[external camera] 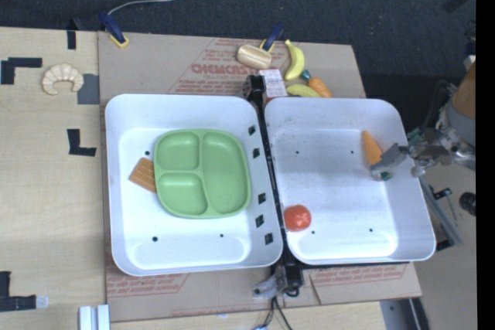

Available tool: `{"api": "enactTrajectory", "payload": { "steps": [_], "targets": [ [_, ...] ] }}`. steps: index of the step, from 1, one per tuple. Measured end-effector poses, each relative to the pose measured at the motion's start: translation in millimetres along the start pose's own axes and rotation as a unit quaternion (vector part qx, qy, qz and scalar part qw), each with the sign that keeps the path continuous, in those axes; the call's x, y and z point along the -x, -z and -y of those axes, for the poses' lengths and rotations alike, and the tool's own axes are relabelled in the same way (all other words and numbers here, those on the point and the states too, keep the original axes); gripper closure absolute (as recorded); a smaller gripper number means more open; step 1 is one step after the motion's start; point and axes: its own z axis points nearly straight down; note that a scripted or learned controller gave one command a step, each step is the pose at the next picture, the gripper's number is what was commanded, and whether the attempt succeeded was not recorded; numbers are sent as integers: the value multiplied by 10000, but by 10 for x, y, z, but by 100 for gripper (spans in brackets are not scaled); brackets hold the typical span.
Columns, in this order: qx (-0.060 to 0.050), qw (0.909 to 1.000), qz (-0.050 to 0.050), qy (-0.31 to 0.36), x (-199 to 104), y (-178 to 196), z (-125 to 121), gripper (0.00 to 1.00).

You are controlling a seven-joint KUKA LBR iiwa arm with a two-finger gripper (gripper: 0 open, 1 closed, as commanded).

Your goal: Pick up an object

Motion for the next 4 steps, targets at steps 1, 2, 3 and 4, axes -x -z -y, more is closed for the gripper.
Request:
{"api": "enactTrajectory", "payload": {
  "steps": [1,2,3,4],
  "targets": [
    [43,10000,3,15,64,-1243,-568,0],
    [44,10000,11,11,-260,-1255,-1191,0],
    [24,10000,6,6,-823,-1262,-953,0],
    [27,10000,21,11,-813,-1165,-953,100]
  ]
}}
